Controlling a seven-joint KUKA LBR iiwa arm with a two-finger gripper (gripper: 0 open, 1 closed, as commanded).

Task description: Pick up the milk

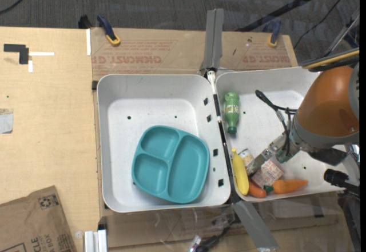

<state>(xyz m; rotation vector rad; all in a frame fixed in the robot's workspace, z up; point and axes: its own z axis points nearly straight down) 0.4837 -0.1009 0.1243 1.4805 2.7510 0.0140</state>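
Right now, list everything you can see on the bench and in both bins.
Divided plate: one, teal, in the left bin.
Bottle: one, green, lying at the right bin's left side.
Banana: one, yellow, right bin's front left corner.
Carrot: one, orange, along the right bin's front edge.
Milk carton: one, white with red, between banana and carrot.
Clamps: two, blue and yellow, on the cardboard behind the bins.
Gripper: one, grey, low at the milk carton.
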